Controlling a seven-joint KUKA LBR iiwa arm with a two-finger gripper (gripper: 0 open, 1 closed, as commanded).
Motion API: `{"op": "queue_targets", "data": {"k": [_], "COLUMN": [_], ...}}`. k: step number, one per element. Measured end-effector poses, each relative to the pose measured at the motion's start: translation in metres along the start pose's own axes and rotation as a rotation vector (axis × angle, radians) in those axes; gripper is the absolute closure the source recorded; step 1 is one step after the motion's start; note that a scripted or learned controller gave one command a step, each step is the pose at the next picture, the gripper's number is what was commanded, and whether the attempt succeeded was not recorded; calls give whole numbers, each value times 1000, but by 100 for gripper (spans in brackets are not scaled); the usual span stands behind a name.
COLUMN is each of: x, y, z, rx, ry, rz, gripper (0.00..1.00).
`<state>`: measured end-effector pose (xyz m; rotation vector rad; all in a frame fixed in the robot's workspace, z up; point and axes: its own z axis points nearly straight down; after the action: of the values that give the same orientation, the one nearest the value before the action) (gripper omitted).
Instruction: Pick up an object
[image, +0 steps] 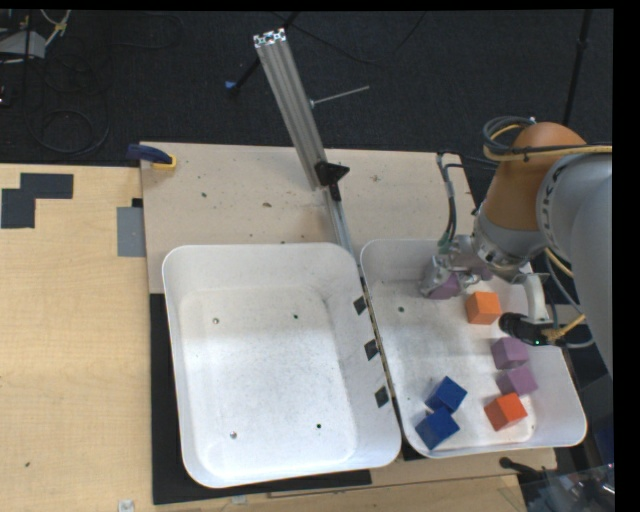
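The gripper (447, 277) is low in the right bin (410, 330), just left of the orange cube (483, 306), seemingly descending on a purple block (443, 287); its grasp I cannot tell, so next comes closing firmly and lifting straight up.

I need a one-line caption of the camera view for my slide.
Arm's gripper low in the right bin at a purple block, near six other blocks.

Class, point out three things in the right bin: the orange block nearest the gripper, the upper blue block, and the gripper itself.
Orange block (483, 307), camera view, top face.
Upper blue block (447, 394), camera view, top face.
Gripper (443, 283), camera view, its tip.
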<state>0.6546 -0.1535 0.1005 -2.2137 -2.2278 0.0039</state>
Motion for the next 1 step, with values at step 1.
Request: {"op": "queue_targets", "data": {"k": [1], "x": [5], "y": [5], "z": [-61], "rx": [-6], "ry": [1], "rz": [3], "gripper": [100]}}
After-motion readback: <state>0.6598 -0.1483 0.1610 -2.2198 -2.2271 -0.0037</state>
